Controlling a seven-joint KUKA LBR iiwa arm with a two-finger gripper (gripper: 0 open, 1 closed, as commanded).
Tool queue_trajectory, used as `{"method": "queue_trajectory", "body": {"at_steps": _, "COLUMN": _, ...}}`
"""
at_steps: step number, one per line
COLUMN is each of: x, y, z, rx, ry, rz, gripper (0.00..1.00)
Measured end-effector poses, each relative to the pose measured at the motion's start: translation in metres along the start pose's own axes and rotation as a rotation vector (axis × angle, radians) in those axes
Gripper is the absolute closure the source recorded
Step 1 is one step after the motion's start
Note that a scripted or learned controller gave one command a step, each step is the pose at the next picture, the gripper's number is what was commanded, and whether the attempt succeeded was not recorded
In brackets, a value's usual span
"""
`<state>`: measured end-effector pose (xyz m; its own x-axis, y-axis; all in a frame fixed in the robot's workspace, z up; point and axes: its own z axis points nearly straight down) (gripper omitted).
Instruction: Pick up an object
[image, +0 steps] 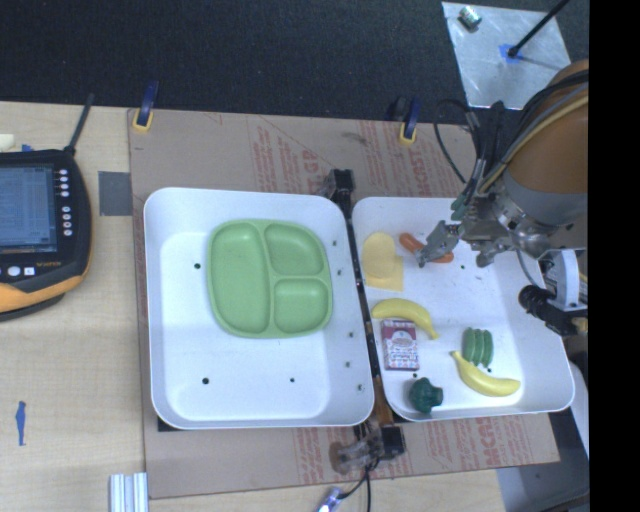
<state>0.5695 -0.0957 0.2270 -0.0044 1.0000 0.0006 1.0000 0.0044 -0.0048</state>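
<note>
Where the grey arm (545, 150) with its orange band reaches in from the right of the camera view, its gripper (462, 247) hangs low over the far part of the right bin (545, 400). One dark finger (437, 246) points down and left towards a small orange carrot-like piece (413, 242), its tip just beside or touching that piece; I cannot tell which. How wide the gripper stands cannot be told from this angle, and nothing is seen held in it.

Inside the right bin lie several small things. A pale yellow wedge (382, 262) sits near the bin's left wall, just left of the orange piece. Nearer the camera, a yellow banana (405, 314) lies just above a red card packet (399, 345), the two touching or nearly so. A dark green broccoli-like piece (424, 395) rests near the front rim. Further right, a green ridged vegetable (479, 346) lies against a second banana (486, 379).

Beside it, the left bin (175, 390) holds a green divided plate (269, 277), lying flat in its far half.

Both bins rest on a brown board (250, 160) held by blue clamps (146, 105) on the worktop (60, 400). A handheld control pendant (35, 228) with a screen lies at the worktop's left edge.
</note>
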Motion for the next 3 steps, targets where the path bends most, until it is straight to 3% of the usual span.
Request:
{"method": "queue_trajectory", "body": {"at_steps": 1, "x": -0.042, "y": 0.081, "z": 0.026, "rx": -0.002, "ry": -0.001, "rz": 0.001, "gripper": 0.00}}
{"method": "queue_trajectory", "body": {"at_steps": 2, "x": -0.039, "y": 0.087, "z": 0.136, "rx": 0.001, "ry": -0.002, "rz": -0.003, "gripper": 0.00}}
{"method": "queue_trajectory", "body": {"at_steps": 3, "x": -0.063, "y": 0.087, "z": 0.134, "rx": -0.004, "ry": -0.002, "rz": 0.001, "gripper": 0.00}}
